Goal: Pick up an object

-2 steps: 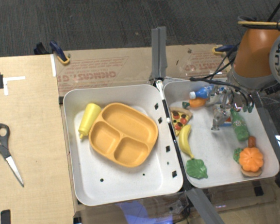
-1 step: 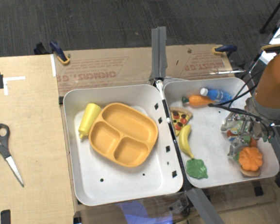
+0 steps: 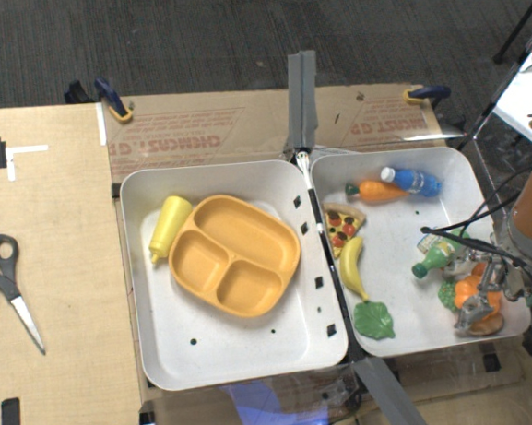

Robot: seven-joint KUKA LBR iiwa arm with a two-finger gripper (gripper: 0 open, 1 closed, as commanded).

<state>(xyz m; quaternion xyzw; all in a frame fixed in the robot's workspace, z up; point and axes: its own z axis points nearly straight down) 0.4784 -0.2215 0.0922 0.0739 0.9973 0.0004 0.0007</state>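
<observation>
Orange toy (image 3: 484,322) lies in right bin's (image 3: 400,163) near corner.

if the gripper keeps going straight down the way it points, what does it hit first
Most likely the orange toy right under the gripper in the right bin; it may already touch it, depth is unclear.

Dark carpet floor (image 3: 186,38); wooden bench (image 3: 52,300)

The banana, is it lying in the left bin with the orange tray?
No, the banana lies in the right bin beside the pizza slice, while the orange tray sits in the left bin.
</observation>
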